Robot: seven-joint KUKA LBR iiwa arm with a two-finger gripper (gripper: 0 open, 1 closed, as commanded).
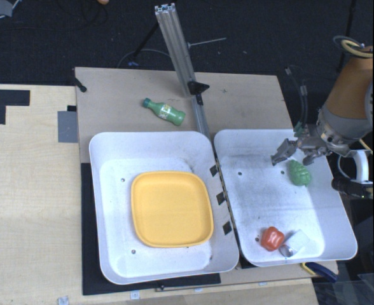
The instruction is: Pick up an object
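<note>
Right bin (339, 224): tool (296, 155) spread above green object (299, 173)

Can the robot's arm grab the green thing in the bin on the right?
Probably yes. The end effector hangs just above the green object in the right bin, its fingers spread. Nothing lies over it or beside it; the red object sits far off near the front.

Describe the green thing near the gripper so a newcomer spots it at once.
Find the right bin. Near its far right side, just below the gripper, lies a small green lump. The red object sits at the near edge; the green bottle lies outside the bins.
</note>
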